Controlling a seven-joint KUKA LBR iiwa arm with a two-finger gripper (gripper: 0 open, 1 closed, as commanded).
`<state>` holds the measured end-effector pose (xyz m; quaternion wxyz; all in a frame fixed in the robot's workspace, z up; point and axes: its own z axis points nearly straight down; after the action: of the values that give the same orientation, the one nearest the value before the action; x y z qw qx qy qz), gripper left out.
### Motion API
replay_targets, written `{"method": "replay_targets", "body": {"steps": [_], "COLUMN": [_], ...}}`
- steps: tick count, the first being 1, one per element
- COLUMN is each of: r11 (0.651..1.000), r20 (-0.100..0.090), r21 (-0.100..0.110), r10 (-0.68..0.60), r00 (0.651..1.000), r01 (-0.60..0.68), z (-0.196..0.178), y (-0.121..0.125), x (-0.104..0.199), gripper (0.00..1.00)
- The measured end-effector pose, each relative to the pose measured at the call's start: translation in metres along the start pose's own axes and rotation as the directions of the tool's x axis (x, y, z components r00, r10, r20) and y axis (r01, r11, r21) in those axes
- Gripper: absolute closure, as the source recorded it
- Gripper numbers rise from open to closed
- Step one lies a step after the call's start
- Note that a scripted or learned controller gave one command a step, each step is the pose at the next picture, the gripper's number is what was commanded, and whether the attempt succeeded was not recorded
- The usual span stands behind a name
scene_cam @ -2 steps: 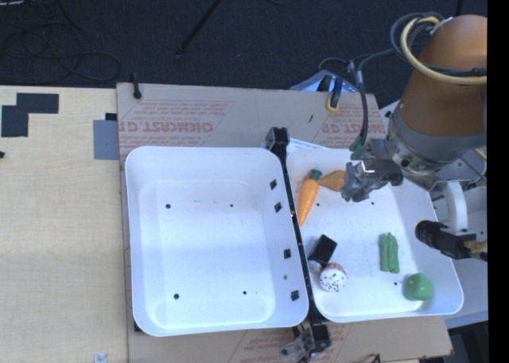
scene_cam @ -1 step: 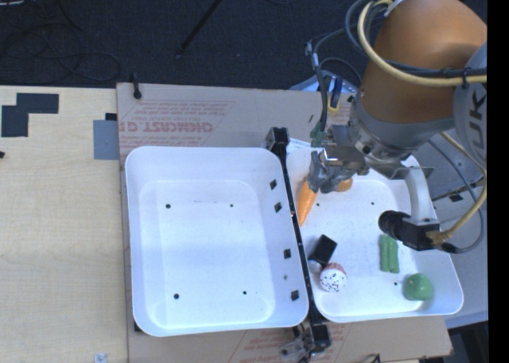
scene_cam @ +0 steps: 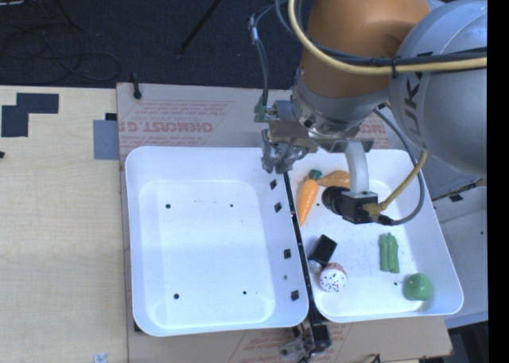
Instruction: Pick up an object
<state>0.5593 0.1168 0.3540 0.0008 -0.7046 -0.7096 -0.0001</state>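
Toy carrot point(scene_cam: 307, 198) in right bin point(scene_cam: 445, 294), near the divider, tip pointing down. Looks light, rigid plastic, smooth and tapered, so likely slippery; best grabbed across the thick upper half, not the tip. Gripper point(scene_cam: 278, 161) just above-left of it, over the divider, nothing seen between fingers; can't tell its state. Nearby: black block point(scene_cam: 322, 249), spotted ball point(scene_cam: 332, 278), green pod point(scene_cam: 388, 252), green ball point(scene_cam: 417, 286). Left bin point(scene_cam: 135, 194) alongside.

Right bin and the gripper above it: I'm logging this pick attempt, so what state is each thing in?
gripper: low at the right bin's far left corner, nothing visibly held
carrot: lying flat, leafy end away from camera
black block: lying tilted
speckled ball: resting beside the block
green stick: lying flat
green ball: resting in the near right corner
right bin: holds all the items
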Motion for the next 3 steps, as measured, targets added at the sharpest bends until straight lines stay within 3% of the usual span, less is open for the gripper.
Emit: {"method": "replay_targets", "body": {"steps": [1, 2, 3], "r11": [1.000, 1.000, 1.000], "r20": [0.004, -0.001, 0.000], "r21": [-0.002, -0.002, -0.003], "r10": [0.018, -0.001, 0.003], "r00": [1.000, 1.000, 1.000], "r01": [-0.018, 0.001, -0.003], "z": [-0.043, -0.083, -0.142], "y": [-0.044, -0.081, -0.083], "x": [-0.118, -0.039, 0.000], "gripper": [1.00, 1.00, 1.00]}}
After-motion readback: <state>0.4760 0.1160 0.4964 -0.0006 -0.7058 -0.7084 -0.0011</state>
